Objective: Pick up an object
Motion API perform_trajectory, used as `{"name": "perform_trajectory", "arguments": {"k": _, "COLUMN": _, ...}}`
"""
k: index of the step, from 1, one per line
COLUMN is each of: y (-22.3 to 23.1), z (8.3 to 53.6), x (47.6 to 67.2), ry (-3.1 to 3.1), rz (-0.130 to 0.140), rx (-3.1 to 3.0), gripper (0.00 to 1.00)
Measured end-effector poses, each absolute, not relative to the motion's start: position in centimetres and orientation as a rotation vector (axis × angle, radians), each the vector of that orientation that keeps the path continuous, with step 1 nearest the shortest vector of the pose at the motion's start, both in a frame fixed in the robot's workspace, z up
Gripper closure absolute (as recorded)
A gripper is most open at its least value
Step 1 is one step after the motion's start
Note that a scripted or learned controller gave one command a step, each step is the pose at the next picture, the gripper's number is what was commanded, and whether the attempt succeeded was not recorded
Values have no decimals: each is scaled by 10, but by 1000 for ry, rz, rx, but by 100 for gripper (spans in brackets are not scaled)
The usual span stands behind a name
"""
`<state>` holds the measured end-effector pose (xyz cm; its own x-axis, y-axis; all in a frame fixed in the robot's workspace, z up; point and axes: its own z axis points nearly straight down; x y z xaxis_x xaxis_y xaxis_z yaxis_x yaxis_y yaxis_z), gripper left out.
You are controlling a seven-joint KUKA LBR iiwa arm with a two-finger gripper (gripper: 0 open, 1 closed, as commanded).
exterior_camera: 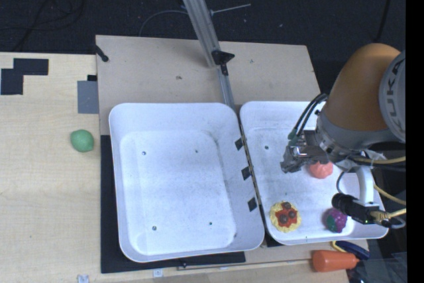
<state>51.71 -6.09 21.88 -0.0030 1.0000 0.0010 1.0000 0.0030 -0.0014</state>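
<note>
The right bin [271,122] holds three small objects. A pink-orange ball [321,170] lies near its right side. A yellow disc with red spots [285,216] sits near the front edge, and a purple piece [335,220] lies to its right. My gripper [293,162] hangs low over the right bin, just left of the pink-orange ball and close to it. The orange-banded wrist above hides much of the gripper. Nothing shows between the fingers.
The left bin [132,122] lies beside the right one, joined by black clips. A green ball [82,140] rests on the bench at the left. An orange object [334,260] lies in front of the right bin. A metal rail [202,16] slants up behind the bins.
</note>
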Motion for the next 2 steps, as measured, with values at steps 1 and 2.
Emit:
{"name": "perform_trajectory", "arguments": {"k": 1, "y": -8, "z": 230, "x": 508, "ry": -2225, "rz": -1, "rx": -2218, "gripper": 100}}
{"name": "perform_trajectory", "arguments": {"k": 2, "y": 38, "z": 234, "x": 497, "ry": -2224, "rz": -1, "rx": -2217, "gripper": 100}}
